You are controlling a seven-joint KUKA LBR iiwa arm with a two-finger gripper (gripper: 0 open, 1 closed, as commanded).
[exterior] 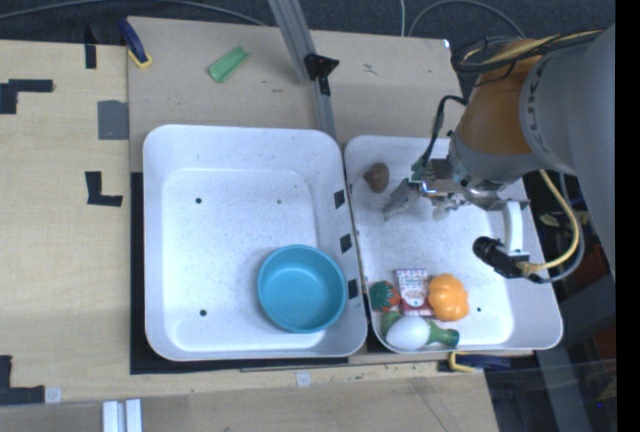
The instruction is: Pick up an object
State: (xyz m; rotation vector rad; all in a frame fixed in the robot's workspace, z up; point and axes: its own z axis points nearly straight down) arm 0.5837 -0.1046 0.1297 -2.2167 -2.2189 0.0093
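Lying nearest the lens, below the gripper (418,200) along the right bin's (520,320) lower wall: white egg-like item (406,332), orange pumpkin toy (447,296), small red-and-white carton (411,287), green piece (383,297). Sitting just left of the gripper: small brown lump (376,177), likeliest target. Fingers hanging spread, gripping nothing. Advising centring over the lump, descending straight, avoiding the bin divider. Resting further left: blue bowl (301,287).

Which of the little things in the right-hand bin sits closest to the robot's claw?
The small brown lump, alone near the bin's top-left, just left of the gripper. The orange ball, red-and-white packet and white egg-shaped thing cluster at the bottom edge.
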